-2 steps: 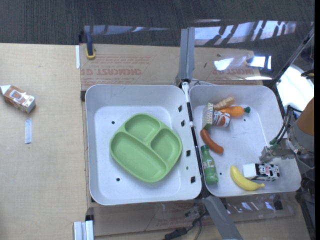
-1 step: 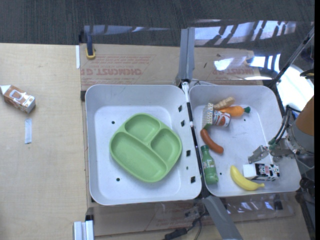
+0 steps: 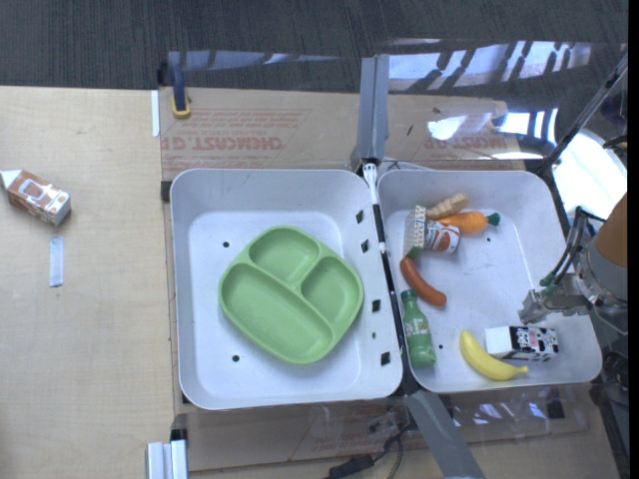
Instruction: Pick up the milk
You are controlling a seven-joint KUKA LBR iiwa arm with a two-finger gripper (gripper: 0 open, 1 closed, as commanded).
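Note:
The milk is a small white carton with black cow spots. It lies on its side near the front right corner of the right bin. My gripper reaches in from the right edge and hovers just above and behind the carton's right end. Nothing is seen held in it.
A banana lies right against the milk's left side. A green bottle, a sausage, a carrot and a small can fill the bin's left part. The left bin holds a green divided plate. A small carton lies on the bench at far left.

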